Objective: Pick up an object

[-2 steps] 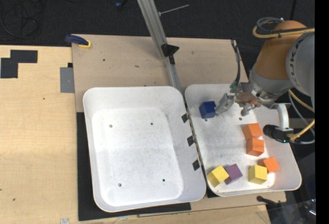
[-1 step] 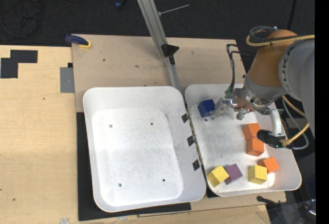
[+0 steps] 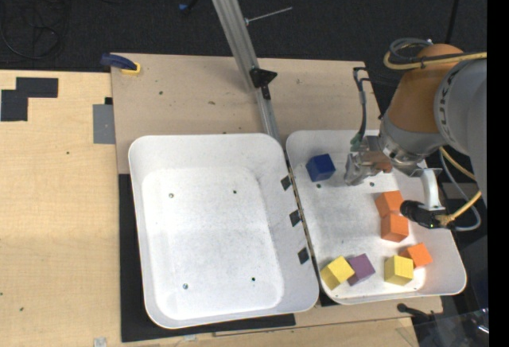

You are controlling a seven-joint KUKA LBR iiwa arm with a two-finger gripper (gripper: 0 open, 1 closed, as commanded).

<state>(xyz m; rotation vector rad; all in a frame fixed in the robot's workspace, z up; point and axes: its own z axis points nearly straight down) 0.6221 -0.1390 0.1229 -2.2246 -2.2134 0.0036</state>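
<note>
Presently the claw (image 3: pixel 359 169) is seen lowered into the right bin (image 3: pixel 343 214), just right of the blue cube (image 3: pixel 320 167); its finger state cannot be told.

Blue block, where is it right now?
The blue block sits in the right bin, near its far left corner, just left of the gripper.

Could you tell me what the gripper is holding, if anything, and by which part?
Nothing shows in the gripper; it hangs right of the blue cube.
</note>
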